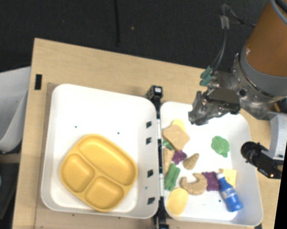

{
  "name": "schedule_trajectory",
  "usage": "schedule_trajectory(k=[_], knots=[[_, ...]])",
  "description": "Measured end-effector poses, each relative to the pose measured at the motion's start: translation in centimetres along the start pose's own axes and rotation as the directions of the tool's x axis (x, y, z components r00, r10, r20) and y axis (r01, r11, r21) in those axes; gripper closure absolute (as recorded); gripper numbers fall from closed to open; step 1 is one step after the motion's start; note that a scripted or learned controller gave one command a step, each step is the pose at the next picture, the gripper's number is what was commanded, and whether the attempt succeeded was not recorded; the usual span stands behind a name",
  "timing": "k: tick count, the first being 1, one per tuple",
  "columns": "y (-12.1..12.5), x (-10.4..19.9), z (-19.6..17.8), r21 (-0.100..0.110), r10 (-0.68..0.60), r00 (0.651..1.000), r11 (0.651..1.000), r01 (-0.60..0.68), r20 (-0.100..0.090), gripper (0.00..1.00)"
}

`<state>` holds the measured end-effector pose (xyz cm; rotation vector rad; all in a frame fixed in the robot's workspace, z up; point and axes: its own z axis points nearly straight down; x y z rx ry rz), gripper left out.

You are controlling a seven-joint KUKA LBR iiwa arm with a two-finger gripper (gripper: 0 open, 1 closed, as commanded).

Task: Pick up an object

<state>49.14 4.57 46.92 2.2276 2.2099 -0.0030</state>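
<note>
Closest to the camera in the right white bin (246, 216) there's a pale yellow round lemon-looking piece (177, 201) sitting in the near left corner. Just past it, a tan croissant-shaped toy (193, 185) and a green pod-like piece (171, 176) along the divider, plus a small blue bottle with a white cap (229, 195) toward the right, next to a purple bit (211, 179) and a yellow block (228, 176). Further back there's a tan cone-ish piece (191, 160), a tan slice of toy bread (177, 136), and a green leafy blob (220, 145) off on its own.

The left white bin (58, 125) has a yellow plastic three-compartment tray (98, 170).

At the far end, the dark two-finger gripper (201, 117) hangs over the right bin's back edge, beyond the bread. Honestly can't tell whether it's open or closed, and nothing visible is in it.
</note>
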Motion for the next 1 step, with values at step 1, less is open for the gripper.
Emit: schedule_trajectory(k=[1], knots=[[-0.2, -1.3, 11.82, 0.017, -0.006, 1.0, 1.0, 0.006, 0.0, 1.0]])
